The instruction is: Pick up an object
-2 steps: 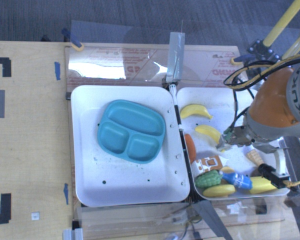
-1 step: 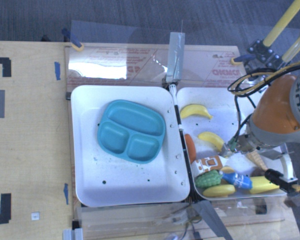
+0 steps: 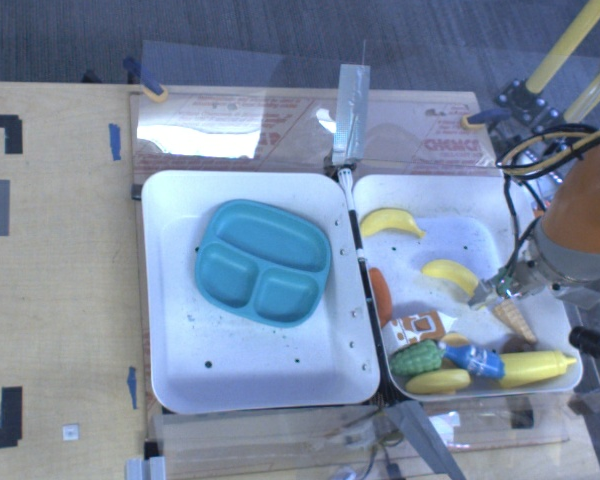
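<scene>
Camera view: one blue tray [image 3: 263, 261], three yellow bananas [image 3: 391, 223], jaws' [image 3: 500, 288] state unclear.

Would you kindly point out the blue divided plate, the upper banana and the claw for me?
blue divided plate [image 3: 263, 230]: camera view, floor of its large compartment.
upper banana [image 3: 390, 222]: camera view, middle of its curved body.
claw [image 3: 487, 293]: camera view, midway between its fingertips.
</scene>
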Action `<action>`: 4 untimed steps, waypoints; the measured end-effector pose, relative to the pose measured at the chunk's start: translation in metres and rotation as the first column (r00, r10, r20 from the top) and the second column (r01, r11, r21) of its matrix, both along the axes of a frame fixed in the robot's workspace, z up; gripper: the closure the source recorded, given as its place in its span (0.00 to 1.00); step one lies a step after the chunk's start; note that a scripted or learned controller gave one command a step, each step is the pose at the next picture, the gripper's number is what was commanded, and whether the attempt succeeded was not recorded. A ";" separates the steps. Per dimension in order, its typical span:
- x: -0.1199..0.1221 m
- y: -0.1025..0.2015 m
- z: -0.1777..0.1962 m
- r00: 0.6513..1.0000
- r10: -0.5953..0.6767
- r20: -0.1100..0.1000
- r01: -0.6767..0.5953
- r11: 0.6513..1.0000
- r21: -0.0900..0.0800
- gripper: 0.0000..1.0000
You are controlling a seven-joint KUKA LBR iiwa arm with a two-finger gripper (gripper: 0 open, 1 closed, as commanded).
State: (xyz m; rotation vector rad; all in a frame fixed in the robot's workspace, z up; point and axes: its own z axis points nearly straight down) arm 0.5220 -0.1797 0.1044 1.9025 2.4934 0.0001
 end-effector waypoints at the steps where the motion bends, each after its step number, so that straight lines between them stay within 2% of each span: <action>1: 0.035 0.095 0.084 0.996 -0.086 0.005 0.086 0.996 0.006 1.00; 2: 0.102 0.129 0.098 0.987 -0.163 -0.002 0.163 0.987 0.004 1.00; 3: 0.101 0.127 0.098 0.986 -0.166 -0.003 0.166 0.986 0.002 0.00; 4: 0.112 0.078 0.001 0.996 -0.088 -0.017 0.088 0.996 0.001 0.00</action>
